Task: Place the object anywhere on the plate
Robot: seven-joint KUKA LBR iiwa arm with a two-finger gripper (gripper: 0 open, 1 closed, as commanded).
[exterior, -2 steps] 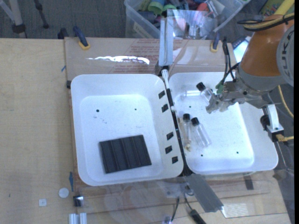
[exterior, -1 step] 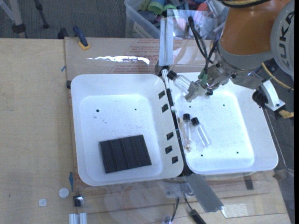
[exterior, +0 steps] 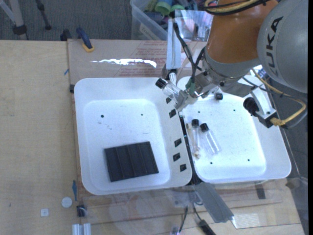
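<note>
Nearest, my orange-banded arm (exterior: 234,23) looms over the right bin (exterior: 274,165). Beside my gripper (exterior: 182,96), jaws' state untellable, lie clear vials (exterior: 209,140): probably light, slippery, fragile, best gripped mid-body. Left, plate (exterior: 131,161).

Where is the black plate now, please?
The black plate lies flat in the left bin, toward its near edge, and the clear vials lie apart from it in the right bin.

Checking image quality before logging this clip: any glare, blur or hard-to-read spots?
Camera view: bright glare streak on the brown board behind the left bin; the clear vials nearly vanish against the white right bin; the black plate reads sharply; the arm looks soft.
</note>
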